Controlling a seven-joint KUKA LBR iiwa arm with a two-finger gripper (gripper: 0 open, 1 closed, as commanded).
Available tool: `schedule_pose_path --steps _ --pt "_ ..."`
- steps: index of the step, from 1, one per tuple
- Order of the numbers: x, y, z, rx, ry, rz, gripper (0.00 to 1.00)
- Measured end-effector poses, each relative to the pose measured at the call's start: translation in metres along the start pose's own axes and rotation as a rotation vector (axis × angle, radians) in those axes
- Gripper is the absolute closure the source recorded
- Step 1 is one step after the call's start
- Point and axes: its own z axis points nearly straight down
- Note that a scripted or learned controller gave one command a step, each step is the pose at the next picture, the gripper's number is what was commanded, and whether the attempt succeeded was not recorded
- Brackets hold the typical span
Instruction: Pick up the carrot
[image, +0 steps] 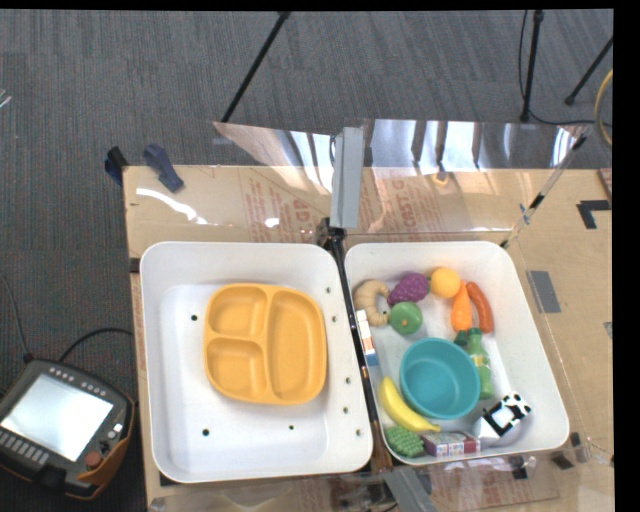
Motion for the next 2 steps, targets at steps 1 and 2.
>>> schedule_pose_path --steps 1,2 --pt "-0.003 -0.002 -0.079 0.006 0.004 -0.163 1.00" --pt "-0.005 0.000 -0.008 0.000 0.000 -0.330 1.00"
